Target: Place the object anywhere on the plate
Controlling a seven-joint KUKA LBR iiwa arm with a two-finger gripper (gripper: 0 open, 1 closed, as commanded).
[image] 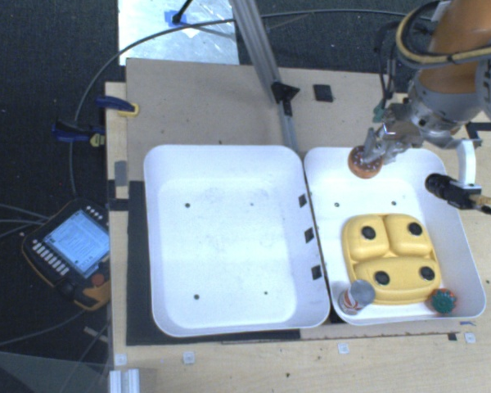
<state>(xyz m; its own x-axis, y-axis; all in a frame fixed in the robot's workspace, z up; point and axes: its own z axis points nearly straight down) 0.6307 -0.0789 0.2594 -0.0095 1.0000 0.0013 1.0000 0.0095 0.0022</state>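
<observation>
1. One gripper sits over a small brown object at the far edge of the right bin; whether it grips it, I cannot tell.
2. The yellow plate lies nearer the camera than the gripper, well apart.

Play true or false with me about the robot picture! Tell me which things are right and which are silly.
1. The yellow plate sits in the right bin. True.
2. The left bin holds the yellow plate. False: the plate is in the right bin.
3. A small brown object is at the gripper, near the right bin's far edge. True.
4. The brown object lies on the plate. False: it is apart from the plate, at the bin's far end.
5. A green thing sits by the plate's near corner. True.
</observation>
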